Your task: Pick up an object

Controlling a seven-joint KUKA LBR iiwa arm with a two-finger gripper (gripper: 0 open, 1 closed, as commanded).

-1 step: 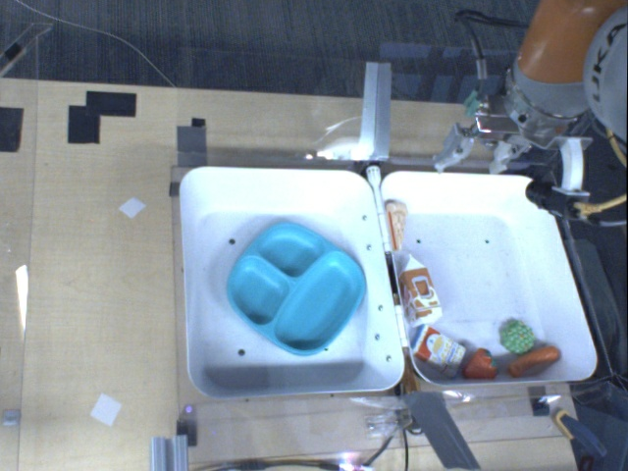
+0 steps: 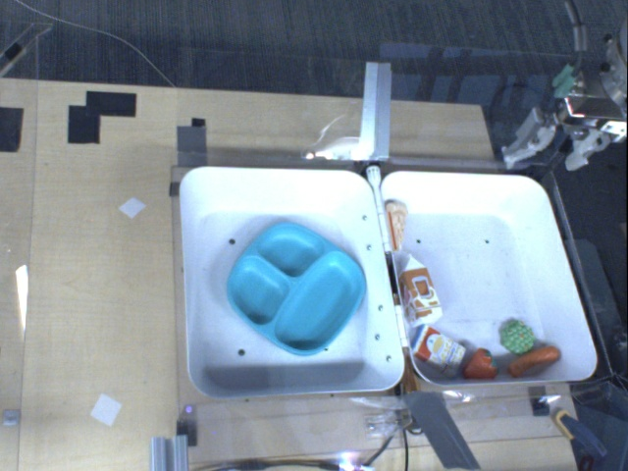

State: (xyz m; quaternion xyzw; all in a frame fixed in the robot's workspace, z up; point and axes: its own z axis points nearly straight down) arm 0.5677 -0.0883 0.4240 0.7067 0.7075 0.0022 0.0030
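Right bin crowded along its left wall and front edge

Your blue divided plate point(image 2: 296, 287) fills the left bin point(image 2: 206, 214). In the right bin point(image 2: 510, 214), cartons point(image 2: 420, 294) lean against the divider; a tomato point(image 2: 480, 364), green ball point(image 2: 517, 337) and carrot point(image 2: 535, 359) sit along the front. The hand point(image 2: 559, 145) hovers beyond the far right corner, fingers spread, holding nothing.

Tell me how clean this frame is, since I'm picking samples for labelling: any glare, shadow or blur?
Camera view: lighting is soft and even; the blue tray casts a faint shadow on the left bin; slight glare washes the right bin floor; the claw at top right looks soft and indistinct; the small items along the near wall are sharp enough to separate.
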